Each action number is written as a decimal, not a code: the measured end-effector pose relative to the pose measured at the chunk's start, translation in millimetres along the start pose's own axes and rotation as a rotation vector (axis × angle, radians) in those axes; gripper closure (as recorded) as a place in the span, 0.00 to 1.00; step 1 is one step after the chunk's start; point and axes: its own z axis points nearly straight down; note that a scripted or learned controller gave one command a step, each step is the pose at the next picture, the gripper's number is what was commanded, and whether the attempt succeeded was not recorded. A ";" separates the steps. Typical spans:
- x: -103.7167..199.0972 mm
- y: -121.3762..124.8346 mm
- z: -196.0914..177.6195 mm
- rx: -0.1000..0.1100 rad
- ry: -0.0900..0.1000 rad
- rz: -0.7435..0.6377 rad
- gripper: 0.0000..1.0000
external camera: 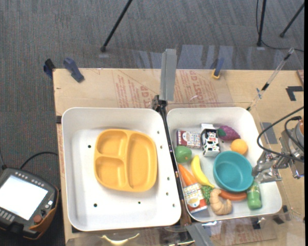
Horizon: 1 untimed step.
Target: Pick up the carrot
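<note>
Carrot point(186, 174) first: you will find it lying in the right bin point(250, 118), lower middle of the frame, hard against the bin's left wall. It slants between the green apple point(183, 153) above it and the small bottle point(194, 197) below, with the banana point(198, 170) just beside it on the right. The tool point(267, 169) sits at the right edge of the frame, over the bin's right rim beside the teal bowl point(233, 170), well apart from the carrot; whether it is spread or closed I cannot tell from this view. You are in the approach step, I judge. Your next move calls for crossing leftward over the bowl, then descending into a tight slot among close neighbours.
</note>
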 end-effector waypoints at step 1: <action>-16.2 -2.3 -106.4 0.003 -0.008 -0.013 1.00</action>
